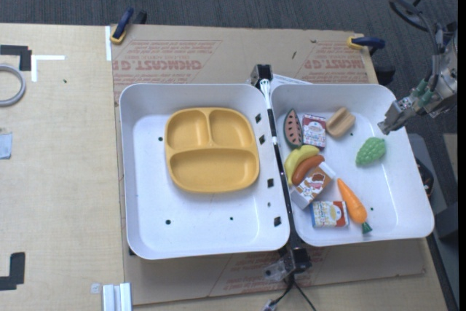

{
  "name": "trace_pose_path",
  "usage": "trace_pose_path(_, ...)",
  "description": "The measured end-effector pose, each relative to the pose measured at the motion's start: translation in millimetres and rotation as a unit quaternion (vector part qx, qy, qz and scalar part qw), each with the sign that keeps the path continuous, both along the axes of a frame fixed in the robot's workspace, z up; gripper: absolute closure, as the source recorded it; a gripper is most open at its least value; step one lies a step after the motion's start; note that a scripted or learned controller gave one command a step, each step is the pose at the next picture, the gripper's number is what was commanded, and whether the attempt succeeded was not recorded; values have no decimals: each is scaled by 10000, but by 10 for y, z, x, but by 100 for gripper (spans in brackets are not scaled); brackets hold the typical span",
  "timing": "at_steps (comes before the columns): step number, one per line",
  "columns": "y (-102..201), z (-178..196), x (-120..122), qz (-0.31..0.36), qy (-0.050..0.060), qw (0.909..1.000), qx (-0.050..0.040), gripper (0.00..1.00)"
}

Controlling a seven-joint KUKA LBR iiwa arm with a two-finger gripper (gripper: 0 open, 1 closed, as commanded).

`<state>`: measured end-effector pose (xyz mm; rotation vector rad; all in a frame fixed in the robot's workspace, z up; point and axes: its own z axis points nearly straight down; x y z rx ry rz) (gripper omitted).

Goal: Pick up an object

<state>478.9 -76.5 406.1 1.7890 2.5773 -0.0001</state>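
Observation:
The right bin holds several toy foods: a green bumpy fruit, an orange carrot, a bread roll, a watermelon slice, a banana, a hot dog and small cartons. My gripper hangs over the bin's right rim, up and to the right of the green fruit, with nothing seen between its fingers. Its tip is dark and small.
The left bin holds a yellow divided plate. Both bins rest on cardboard clamped at the back corners. The arm enters from the right edge.

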Motion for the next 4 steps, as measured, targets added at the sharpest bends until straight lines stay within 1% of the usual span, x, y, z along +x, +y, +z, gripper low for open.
trace_pose_path(1, -278, 1368, -1, -694, -8, 9976, 1, 100)
trace_pose_path(3, -275, 1562, 31, -665, -54, 9978, -19, 100)
trace_pose_path(4, -584, -1126, 97, -206, 13, 9998, 6, 100)
